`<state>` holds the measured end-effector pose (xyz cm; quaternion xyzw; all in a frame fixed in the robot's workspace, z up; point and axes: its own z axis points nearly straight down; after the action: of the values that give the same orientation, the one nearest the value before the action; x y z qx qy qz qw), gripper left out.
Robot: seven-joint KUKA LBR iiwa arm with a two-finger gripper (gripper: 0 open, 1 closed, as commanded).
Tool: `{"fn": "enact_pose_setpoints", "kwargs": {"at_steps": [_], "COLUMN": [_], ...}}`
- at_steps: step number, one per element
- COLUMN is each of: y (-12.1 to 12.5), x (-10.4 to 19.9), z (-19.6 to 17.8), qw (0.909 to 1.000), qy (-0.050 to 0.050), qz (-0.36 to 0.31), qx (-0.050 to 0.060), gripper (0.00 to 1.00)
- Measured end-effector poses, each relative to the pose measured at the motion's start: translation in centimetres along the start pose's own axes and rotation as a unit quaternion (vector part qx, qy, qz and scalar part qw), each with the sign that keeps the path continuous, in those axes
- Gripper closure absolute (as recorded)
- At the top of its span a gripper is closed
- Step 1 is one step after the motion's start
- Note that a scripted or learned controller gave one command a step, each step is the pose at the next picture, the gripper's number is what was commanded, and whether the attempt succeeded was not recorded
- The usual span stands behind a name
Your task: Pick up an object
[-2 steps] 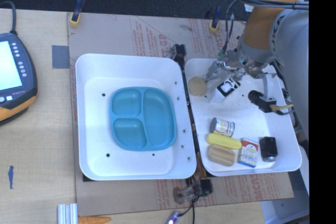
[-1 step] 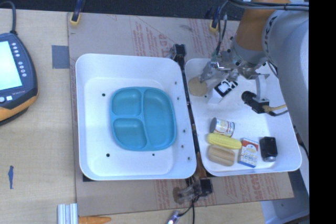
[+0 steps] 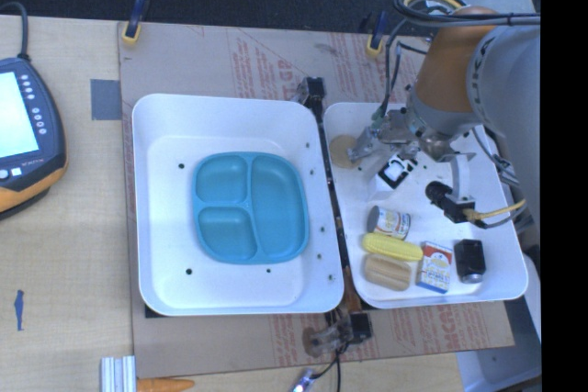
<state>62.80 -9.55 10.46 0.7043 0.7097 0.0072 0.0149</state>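
Gripper: the gripper [image 3: 393, 162] hangs over the upper half of the right bin [image 3: 514, 289], below the grey wrist and orange band of the arm [image 3: 459, 73]; whether it is spread or pressed together cannot be told, since the metal and black-and-white parts at its tip merge into one cluster from this angle.

Held thing: nothing can be made out in the gripper, so the pick looks not yet made.

Candidate things: a small tin [image 3: 391, 222], a yellow corn cob [image 3: 392, 246], a tan bread roll [image 3: 387, 272], a red-and-white carton [image 3: 436, 267] and a black block [image 3: 469, 259] lie in the lower half of the right bin.

Key relation: the tin is the nearest, just below the gripper toward the camera; the corn cob and bread roll lie further the same way, touching or nearly touching each other.

Long axes: the corn cob and the bread roll both run across the bin, left to right, so a grip would likely need to close across their short width.

Left bin: the left bin [image 3: 156, 280] carries a blue divided plate [image 3: 250, 207], well apart from the gripper.

Hard to make out: a tan round shape [image 3: 342, 150] at the right bin's upper left corner is partly covered by the gripper hardware; the arm hides the bin's upper right corner; a black fitting with a yellow cable [image 3: 450, 200] sits beside the gripper, and whether it belongs to the arm is unclear.
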Motion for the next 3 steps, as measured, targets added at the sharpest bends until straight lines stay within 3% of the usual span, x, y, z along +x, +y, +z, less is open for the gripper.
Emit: {"fn": "enact_pose_setpoints", "kwargs": {"at_steps": [1, 2, 3], "y": [3.34, 3.59, 2.83], "x": [-0.30, 0.39, -0.51], "z": [0.23, 0.31, 0.67], "qw": [1.0000, 1.0000, 0.9999], "qy": [0.004, 0.004, 0.005], "qz": [-0.001, -0.001, 0.002], "qx": [0.003, 0.003, 0.016], "gripper": [0.00, 0.00, 0.00]}}
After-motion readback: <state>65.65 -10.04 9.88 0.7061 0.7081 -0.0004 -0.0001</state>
